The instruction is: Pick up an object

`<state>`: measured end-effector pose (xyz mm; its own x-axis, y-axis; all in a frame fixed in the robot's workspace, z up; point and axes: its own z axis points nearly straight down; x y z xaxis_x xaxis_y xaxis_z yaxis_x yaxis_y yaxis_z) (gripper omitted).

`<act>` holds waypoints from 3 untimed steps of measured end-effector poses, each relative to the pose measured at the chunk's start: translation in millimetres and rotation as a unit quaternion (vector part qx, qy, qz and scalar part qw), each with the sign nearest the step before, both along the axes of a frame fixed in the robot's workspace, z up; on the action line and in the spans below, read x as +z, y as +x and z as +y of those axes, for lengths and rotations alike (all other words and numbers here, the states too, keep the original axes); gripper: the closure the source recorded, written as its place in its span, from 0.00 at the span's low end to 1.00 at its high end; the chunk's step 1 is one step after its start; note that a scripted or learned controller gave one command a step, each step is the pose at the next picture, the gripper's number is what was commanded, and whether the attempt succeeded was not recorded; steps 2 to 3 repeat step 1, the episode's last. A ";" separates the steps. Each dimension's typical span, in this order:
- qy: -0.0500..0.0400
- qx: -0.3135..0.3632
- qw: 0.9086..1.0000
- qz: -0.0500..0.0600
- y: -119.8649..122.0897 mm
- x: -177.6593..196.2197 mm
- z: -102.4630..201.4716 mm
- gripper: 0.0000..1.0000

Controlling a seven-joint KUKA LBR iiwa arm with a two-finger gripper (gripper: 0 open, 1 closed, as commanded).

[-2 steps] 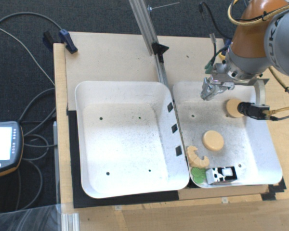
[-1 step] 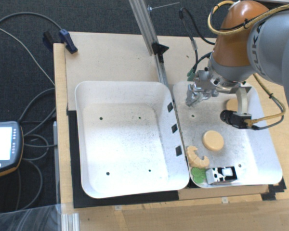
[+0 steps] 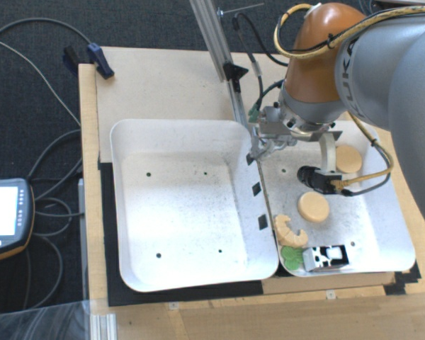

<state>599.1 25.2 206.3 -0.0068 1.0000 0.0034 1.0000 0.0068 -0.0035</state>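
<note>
- The gripper (image 3: 263,146) hangs over the right bin (image 3: 379,222) at its left wall, just beside the rim it shares with the left bin (image 3: 177,211). Whether it is wide or narrow cannot be told.
- Candidate objects, all in the right bin: a disc (image 3: 314,207) near the middle, a second disc (image 3: 348,159) toward the back, and a pastry (image 3: 288,230), green piece (image 3: 291,258) and box (image 3: 328,256) crowded into the front-left corner. All lie apart from the gripper.
- Risk 1: a descent from this spot probably strikes the wall or rim, or closes on nothing, because no object lies beneath.
- Risk 2: the discs are low and flat, so a grasp may slide off their edges.
- Risk 3: in the corner cluster, the wall and neighbouring objects may block entry, or two things may be caught at once.
- Writing: the box bears a black-and-white pattern with no legible words. Lettering on the arm (image 3: 389,55) is too cut off to read. The pendant (image 3: 3,211) screen is blank white.
</note>
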 end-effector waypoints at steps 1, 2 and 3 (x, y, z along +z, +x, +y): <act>0.000 0.000 1.000 0.000 -24.1 4.8 49.9 1.00; 0.000 0.000 1.000 0.000 -24.1 4.8 49.9 1.00; 0.000 0.000 1.000 0.000 -24.1 4.8 49.9 1.00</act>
